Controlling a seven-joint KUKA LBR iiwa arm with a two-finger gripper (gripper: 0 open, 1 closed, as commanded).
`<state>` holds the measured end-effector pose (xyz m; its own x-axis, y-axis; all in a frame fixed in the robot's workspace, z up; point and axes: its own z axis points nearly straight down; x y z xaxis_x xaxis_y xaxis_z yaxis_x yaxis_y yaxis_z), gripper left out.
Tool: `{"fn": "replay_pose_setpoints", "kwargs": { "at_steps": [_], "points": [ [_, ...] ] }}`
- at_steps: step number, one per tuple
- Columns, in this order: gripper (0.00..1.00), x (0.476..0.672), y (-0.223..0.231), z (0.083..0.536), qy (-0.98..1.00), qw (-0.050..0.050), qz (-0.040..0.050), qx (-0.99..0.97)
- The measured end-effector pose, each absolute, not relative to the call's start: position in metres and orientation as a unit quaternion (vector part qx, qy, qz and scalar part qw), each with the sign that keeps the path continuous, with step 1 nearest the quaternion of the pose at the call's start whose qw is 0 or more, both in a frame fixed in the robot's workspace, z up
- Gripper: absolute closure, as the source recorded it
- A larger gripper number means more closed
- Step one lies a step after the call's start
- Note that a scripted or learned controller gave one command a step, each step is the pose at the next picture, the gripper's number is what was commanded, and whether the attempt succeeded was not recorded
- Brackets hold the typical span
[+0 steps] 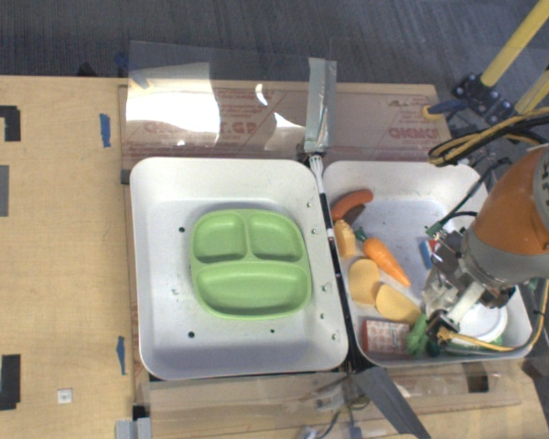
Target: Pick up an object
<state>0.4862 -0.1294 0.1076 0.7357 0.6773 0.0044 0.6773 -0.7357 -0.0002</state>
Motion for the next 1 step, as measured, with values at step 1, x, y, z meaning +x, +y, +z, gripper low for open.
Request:
{"fn": "replay_pose_setpoints", "kwargs": {
  "at_steps": [1],
  "points": [
    [1.00,0.4903,-0.1576,0.1169,-0.116,0.018,-0.0073,-0.993]
  ]
}}
